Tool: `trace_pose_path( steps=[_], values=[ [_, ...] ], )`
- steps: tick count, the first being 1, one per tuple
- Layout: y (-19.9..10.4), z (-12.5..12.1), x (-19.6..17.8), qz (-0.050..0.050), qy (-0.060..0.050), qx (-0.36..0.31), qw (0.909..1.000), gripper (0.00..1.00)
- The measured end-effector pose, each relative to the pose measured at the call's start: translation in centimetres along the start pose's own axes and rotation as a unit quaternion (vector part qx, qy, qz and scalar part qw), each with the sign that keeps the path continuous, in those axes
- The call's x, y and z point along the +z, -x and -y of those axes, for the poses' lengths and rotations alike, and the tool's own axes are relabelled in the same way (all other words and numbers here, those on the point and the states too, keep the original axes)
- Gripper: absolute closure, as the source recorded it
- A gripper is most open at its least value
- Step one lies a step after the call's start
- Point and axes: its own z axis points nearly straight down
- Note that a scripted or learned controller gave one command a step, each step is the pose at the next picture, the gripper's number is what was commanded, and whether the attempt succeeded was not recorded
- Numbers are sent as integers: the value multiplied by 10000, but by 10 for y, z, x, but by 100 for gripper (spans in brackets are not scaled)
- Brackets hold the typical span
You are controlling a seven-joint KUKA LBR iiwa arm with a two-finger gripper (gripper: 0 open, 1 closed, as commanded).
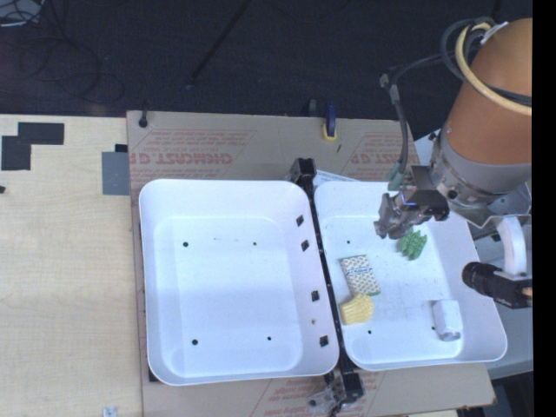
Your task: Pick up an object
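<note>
- Hovering over the right bin (486, 341), the hand (398, 221) is seen near the bin's upper middle, just left of a green piece (413, 245).
- Whether the hand is clenched or released cannot be told; nothing is seen held.
- Four candidates are spotted in the right bin: the green piece, a patterned card (359, 274) near the middle, a yellow piece (357, 309) just below it, and a white block (446, 319) towards the lower right.
- The left bin (156, 233) is passed over for now.
- The approach step is judged to be in hand; no pick has been made yet.
- A slight shift right and a straight descent onto the green piece would be called for next.
</note>
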Motion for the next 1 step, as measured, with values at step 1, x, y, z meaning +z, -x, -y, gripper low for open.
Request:
trace_pose_path(
  steps=[1],
  values=[
    [-51,1,-33,2,-32,10,10000,100]
  ],
)
